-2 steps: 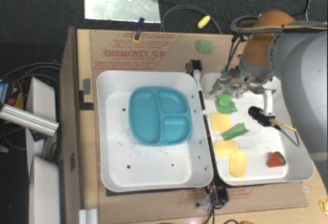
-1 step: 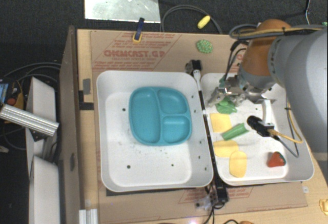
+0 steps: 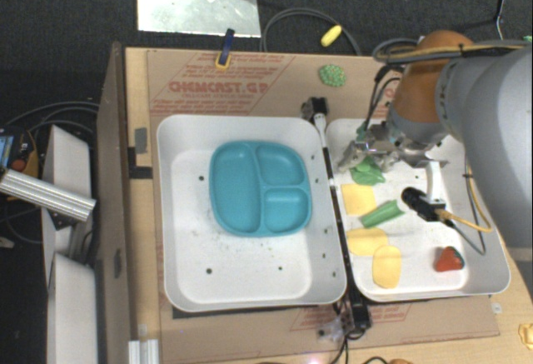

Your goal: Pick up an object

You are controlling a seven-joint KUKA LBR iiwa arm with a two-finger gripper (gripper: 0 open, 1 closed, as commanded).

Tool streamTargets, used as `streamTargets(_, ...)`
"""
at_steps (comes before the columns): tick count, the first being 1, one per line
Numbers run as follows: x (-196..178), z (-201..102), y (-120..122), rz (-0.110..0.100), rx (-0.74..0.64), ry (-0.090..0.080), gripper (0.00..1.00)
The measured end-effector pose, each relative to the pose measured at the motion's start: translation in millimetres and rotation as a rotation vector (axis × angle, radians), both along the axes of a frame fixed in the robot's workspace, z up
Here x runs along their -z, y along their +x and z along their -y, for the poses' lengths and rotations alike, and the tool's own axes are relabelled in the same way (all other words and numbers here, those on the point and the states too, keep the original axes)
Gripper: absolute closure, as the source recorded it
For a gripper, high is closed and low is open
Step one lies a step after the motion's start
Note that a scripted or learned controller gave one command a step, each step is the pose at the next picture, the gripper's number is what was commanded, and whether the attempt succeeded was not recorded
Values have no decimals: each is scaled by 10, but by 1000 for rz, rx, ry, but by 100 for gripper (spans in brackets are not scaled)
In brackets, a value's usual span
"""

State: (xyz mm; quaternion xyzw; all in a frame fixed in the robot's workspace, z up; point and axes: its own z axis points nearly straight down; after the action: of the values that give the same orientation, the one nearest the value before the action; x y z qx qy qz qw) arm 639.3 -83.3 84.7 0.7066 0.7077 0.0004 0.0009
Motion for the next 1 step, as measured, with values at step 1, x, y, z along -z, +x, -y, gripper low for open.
streamTargets(1, 0, 0, 0, 0, 0, 0, 0)
